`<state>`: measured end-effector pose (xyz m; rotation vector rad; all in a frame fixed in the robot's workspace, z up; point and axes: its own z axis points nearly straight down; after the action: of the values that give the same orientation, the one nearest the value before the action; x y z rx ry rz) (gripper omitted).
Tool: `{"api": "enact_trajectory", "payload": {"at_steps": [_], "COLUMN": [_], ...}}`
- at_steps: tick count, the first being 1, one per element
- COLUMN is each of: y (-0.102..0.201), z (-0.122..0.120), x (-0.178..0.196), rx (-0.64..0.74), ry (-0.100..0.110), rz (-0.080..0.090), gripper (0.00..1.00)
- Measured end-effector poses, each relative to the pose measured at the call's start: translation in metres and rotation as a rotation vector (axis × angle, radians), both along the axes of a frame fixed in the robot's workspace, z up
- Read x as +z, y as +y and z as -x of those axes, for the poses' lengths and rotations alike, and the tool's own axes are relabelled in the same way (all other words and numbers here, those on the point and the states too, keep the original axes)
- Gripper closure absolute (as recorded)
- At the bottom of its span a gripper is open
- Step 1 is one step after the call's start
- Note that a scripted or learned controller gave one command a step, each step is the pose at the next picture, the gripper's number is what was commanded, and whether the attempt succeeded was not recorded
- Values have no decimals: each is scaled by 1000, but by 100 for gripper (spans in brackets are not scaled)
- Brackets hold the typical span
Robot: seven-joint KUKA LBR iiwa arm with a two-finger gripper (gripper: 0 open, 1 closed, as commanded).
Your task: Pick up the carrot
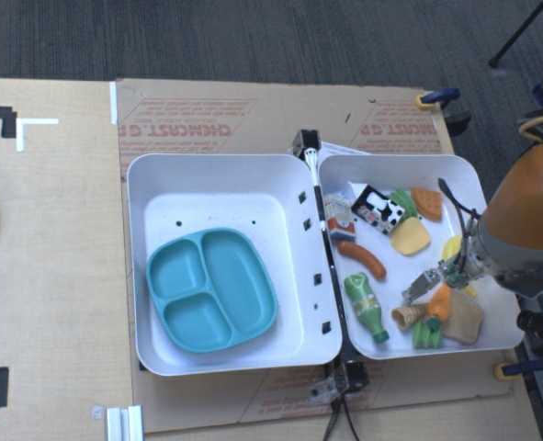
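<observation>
Camera view: 2 shallow white plastic bins sit side by side, the right bin full of toys. The metal claw hangs there, fingers apart, just beside the small orange carrot with green top.

1. The two bins are smooth white plastic with a slight sheen.
2. The teal plate is smooth, matt plastic.
3. The bench has a pale wood-look surface, smooth and matt.
4. The sheet under the bins is brown cardboard, matt, with red print.
5. The green bottle is glossy plastic.
6. The sausage has a smooth, slightly shiny skin.
7. The carrot is matt orange.
8. The gripper shows bare grey metal.
9. The floor is dark, rough carpet.
</observation>
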<state>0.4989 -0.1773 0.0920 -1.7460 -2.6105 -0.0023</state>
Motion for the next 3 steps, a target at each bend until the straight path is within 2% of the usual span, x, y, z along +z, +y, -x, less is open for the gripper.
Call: {"api": "enact_trajectory", "payload": {"at_steps": [1,2,3], "y": [0,-1,-1], "z": [-2,-4,-4], "x": [9,18,18], "rx": [-7,-12,-11], "ry": [-4,-8,-8], "rz": [1,3,3], "gripper": [100,100,0]}}
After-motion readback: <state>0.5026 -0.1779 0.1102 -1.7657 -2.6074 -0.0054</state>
